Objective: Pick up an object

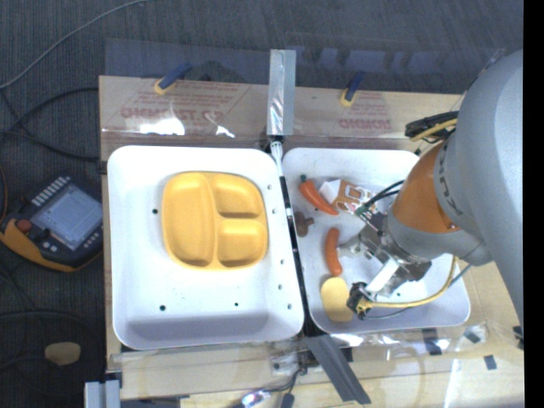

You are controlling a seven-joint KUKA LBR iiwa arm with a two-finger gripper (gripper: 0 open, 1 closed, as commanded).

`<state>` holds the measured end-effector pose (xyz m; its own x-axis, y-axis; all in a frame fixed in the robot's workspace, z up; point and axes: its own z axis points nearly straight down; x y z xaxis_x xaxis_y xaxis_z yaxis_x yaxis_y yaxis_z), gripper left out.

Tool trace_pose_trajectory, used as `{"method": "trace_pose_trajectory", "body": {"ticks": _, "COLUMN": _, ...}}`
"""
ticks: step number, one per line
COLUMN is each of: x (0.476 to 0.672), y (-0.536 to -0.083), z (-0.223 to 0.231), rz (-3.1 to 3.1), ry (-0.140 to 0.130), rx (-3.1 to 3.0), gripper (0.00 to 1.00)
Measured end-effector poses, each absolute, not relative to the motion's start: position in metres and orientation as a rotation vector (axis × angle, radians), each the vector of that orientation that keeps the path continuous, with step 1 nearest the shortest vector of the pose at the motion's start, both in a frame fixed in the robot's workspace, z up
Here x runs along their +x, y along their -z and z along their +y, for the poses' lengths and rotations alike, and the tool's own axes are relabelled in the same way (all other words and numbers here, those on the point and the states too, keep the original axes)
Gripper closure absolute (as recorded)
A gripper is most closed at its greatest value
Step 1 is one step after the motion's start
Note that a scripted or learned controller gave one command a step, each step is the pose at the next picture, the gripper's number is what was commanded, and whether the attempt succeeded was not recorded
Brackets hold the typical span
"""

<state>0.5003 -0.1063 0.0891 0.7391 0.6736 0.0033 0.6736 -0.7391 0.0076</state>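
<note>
In the right bin (442,311) lie an orange carrot-like piece (318,195) at the back left, a red-orange sausage (333,251) in the middle, a yellow rounded object (336,298) at the front left, and a small dark brown piece (303,223) by the left wall. A small white and orange packet (349,198) rests beside the carrot. My gripper (367,243) reaches down over the middle of this bin, just right of the sausage. The wrist hides its fingertips, and I see nothing held between them.
The left bin (136,308) holds a yellow compartment tray (214,219). A metal divider (281,92) stands behind the gap between the bins. A handheld pendant (53,223) lies on the floor at the left. The arm covers the right bin's right side.
</note>
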Motion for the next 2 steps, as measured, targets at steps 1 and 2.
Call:
{"method": "trace_pose_trajectory", "body": {"ticks": 1, "x": 0.5774, "y": -0.0881, "z": -0.1046, "rz": 1.099, "ry": -0.005, "rx": 2.935, "gripper": 0.0}}
{"method": "trace_pose_trajectory", "body": {"ticks": 2, "x": 0.5772, "y": -0.0979, "z": -0.1049, "rz": 1.101, "ry": 0.0, "rx": 2.932, "gripper": 1.0}}
